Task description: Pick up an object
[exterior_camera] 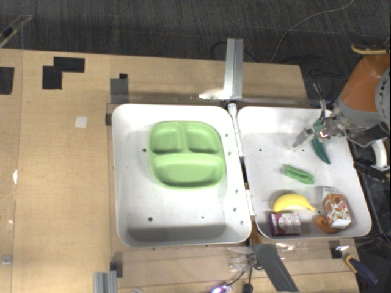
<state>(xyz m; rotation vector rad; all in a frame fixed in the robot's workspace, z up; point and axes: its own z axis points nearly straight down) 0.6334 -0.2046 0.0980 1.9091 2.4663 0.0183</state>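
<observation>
Hand at two o'clock over the right bin, fingers spread, one silver, one green, gripping nothing. Below it, at five o'clock, a green pod (lying flat, apart from the rest). Further toward six o'clock, crowded along the near wall: yellow banana, dark can, small carton. At nine o'clock, green divided plate in the left bin.

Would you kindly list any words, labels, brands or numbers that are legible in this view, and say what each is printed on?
No text can be read.
Dark red can: has a pale label, too blurred to read.
Orange and white carton: printed graphics, too small and blurred to read.
Yellow banana, green pod and green divided plate: no visible markings.
</observation>
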